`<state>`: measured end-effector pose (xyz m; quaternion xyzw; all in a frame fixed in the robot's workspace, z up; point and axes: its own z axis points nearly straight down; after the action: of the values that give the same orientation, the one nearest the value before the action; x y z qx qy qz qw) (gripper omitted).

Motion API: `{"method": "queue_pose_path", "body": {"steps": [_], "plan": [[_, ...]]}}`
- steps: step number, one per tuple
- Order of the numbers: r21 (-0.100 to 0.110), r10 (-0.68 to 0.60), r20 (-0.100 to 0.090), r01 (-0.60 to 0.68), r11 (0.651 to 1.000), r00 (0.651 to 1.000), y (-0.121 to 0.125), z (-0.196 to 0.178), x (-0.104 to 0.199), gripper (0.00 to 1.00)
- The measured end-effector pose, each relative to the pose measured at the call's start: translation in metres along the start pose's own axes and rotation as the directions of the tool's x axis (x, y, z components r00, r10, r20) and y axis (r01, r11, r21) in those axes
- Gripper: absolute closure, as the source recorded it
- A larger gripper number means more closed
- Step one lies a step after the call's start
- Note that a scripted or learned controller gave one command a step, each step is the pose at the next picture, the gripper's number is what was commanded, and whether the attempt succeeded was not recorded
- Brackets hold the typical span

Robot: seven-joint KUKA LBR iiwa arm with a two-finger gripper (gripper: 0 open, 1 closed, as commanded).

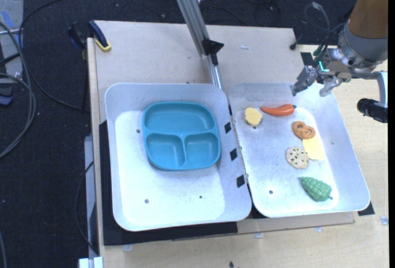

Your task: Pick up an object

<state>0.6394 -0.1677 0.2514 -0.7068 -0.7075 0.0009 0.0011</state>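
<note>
My gripper (313, 86) hangs over the far edge of the right bin (345, 137), its two fingers spread apart with nothing between them. Below and left of it lies a red-orange chili pepper (278, 110). Close to that pepper is a small yellow piece (253, 116). Further toward the front are a brown pretzel (303, 130), a pale yellow cheese slice (314, 148), a chocolate-chip cookie (297, 157) and a green bumpy piece (316, 189).
The left bin (123, 199) holds a blue three-compartment tray (182, 135). A slanted metal pole (188, 1) runs from the top down to the seam between the bins. Black clips (235, 152) sit along that seam.
</note>
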Motion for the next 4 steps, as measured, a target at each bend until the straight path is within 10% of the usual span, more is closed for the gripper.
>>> {"method": "queue_pose_path", "body": {"steps": [1,4], "plan": [[-0.004,-0.001,0.001,0.001,1.000,1.000,0.001,-0.002,0.000,0.00],[0.002,-0.002,0.000,0.002,1.000,1.000,0.009,0.150,0.006,0.00]]}}
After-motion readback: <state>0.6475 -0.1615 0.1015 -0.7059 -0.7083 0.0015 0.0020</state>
